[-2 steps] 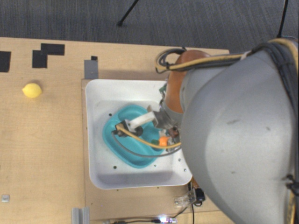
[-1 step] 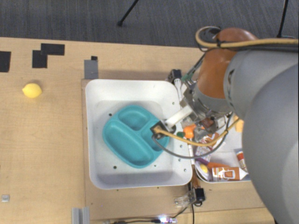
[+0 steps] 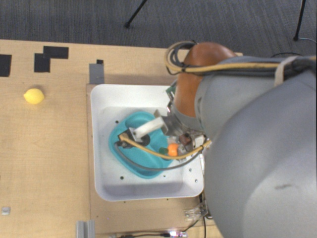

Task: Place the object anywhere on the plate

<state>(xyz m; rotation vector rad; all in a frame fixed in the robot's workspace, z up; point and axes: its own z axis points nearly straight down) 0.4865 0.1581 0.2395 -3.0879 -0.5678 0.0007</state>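
— What is held in the white bin [image 3: 143, 190]?
— A teal plate [image 3: 130, 155], with a small orange object [image 3: 172, 150] seen at its right rim, beside the gripper [image 3: 184, 141].
— Is it gripped?
— That cannot be told. Farther off, a yellow ball [image 3: 33, 96] is seen on the bench [image 3: 49, 157].

The wooden bench [image 3: 49, 157] bears a white bin [image 3: 97, 148] and a yellow lemon [image 3: 33, 96].

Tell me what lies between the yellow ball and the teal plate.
Camera view: from ball to plate, just bare bench, then the bin's left wall and a strip of its floor.
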